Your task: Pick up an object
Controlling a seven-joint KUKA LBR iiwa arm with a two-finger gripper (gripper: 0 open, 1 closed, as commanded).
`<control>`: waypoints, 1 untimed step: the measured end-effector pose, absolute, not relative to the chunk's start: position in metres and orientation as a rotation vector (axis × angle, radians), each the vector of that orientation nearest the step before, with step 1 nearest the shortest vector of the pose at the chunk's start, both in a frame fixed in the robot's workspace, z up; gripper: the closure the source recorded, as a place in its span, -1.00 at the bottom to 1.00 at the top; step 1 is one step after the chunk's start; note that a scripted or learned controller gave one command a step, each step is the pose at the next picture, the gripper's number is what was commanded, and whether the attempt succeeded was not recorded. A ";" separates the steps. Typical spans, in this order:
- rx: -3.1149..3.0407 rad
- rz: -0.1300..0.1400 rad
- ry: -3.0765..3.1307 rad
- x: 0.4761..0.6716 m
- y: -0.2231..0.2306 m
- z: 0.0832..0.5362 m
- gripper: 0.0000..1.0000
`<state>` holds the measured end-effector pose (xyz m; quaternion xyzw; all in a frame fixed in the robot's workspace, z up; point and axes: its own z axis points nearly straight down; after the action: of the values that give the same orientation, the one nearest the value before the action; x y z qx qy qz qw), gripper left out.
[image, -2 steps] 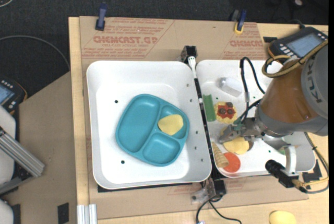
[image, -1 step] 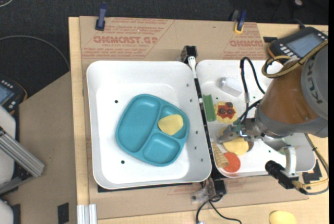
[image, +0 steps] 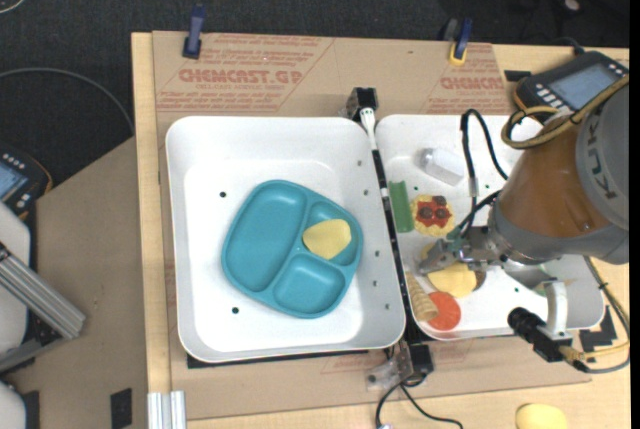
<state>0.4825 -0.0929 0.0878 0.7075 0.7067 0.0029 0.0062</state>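
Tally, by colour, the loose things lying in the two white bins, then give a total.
Blue: 1, divided plate
Yellow: 2, piece on plate, piece by gripper
Green: 1, strip
Red: 2, patterned piece, round piece
Clear: 1, small object
Total: 7

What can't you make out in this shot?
- Claw: its tips blur into the clutter; open or shut, unclear.
- Right bin: the arm covers its right side.
- Yellow item under the claw: partly hidden.
- Yellow thing at the bottom: cut by the edge.
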 end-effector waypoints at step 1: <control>2.213 0.010 2.214 0.483 -0.094 0.088 -1.00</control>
<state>0.4825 -0.0938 0.0877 0.7068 0.7074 0.0033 0.0055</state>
